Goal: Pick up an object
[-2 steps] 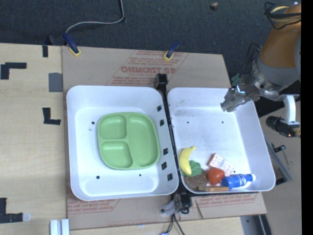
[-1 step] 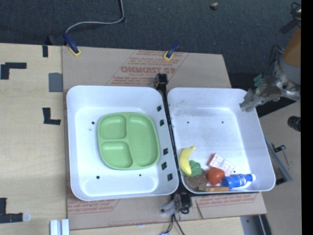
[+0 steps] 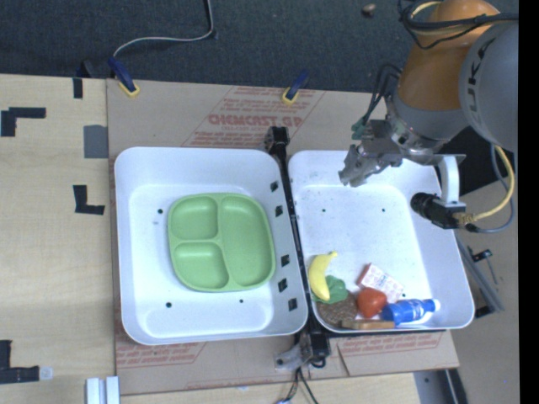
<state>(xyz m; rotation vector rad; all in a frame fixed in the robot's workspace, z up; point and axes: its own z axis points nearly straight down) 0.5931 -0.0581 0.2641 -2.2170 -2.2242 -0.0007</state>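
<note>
My gripper hangs over the far edge of the right bin, pointing down and to the left, with nothing seen between its fingers. The small objects lie heaped in that bin's near corner: a yellow banana, a green piece, a red tomato-like ball, a red and white packet, a blue bottle and a brown item. The gripper is well apart from this heap, toward the far side of the bin.
The left bin holds a green divided plate. A black divider runs between the bins. A black fitting on the arm's cable sits over the right bin's right rim. Cardboard lies under both bins.
</note>
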